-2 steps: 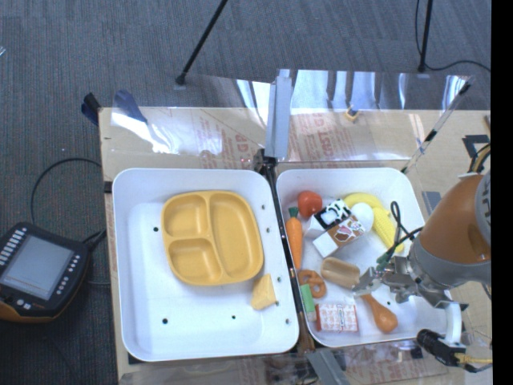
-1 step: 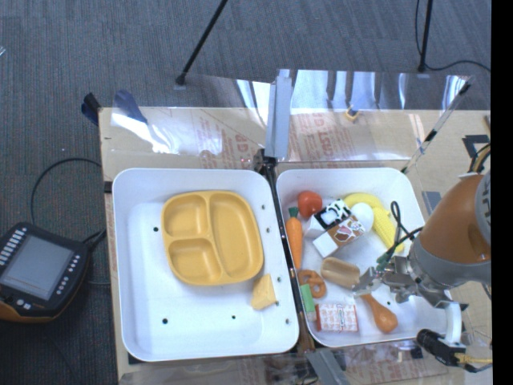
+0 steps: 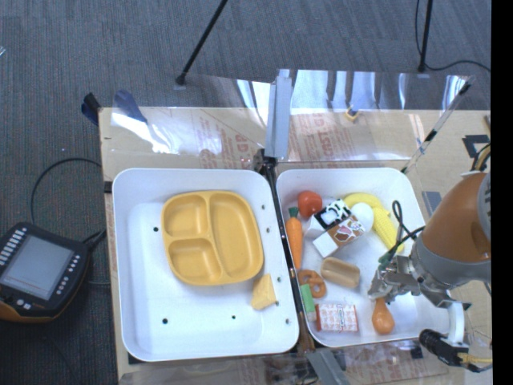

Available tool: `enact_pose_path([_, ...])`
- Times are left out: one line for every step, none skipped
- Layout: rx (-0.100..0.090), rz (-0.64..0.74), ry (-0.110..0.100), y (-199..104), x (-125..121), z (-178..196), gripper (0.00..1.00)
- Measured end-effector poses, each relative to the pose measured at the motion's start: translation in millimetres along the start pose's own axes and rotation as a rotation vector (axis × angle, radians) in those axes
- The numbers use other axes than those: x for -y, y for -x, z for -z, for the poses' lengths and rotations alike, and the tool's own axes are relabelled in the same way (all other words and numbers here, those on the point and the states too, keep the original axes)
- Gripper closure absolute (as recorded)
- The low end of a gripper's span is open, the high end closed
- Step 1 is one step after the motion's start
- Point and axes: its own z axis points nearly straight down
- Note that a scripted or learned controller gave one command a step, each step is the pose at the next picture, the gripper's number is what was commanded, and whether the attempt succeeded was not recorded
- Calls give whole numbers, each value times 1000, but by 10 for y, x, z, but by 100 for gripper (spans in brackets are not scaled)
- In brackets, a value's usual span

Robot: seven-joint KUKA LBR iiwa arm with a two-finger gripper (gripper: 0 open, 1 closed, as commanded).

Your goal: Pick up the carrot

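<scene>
Camera view, looking down on both bins: you find the carrot [image 3: 295, 241] lying lengthwise along the left wall of the right bin [image 3: 405, 184], green top toward the far end, just beside the divider between the bins. Nothing grips it, so judge the pick as not yet begun. The gripper [image 3: 390, 282] hovers low over the near right part of that same bin, well apart from the carrot, with several items between them. You cannot tell from this angle whether its jaws are spread or pressed together, and no object is seen between them. What is left, by this reckoning: cross the bin to the left wall, descend, close on the carrot, lift.

Around the carrot in the right bin you see a tomato [image 3: 309, 202] just beyond it, a small carton [image 3: 341, 224], a banana [image 3: 375, 213], a bread roll [image 3: 341, 273], a pretzel [image 3: 311, 281], a red-and-white packet [image 3: 337, 318], and an orange pear-shaped piece [image 3: 383, 318] just below the gripper.

The left bin [image 3: 144, 303] holds a yellow divided plate [image 3: 212, 237], its three compartments bare, and a cheese wedge [image 3: 264, 293] near its lower right corner. Both bins rest on the table [image 3: 160, 139].
</scene>
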Motion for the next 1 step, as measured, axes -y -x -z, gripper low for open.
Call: enact_pose_path([2, -88, 18, -483, 69, 1653, 100])
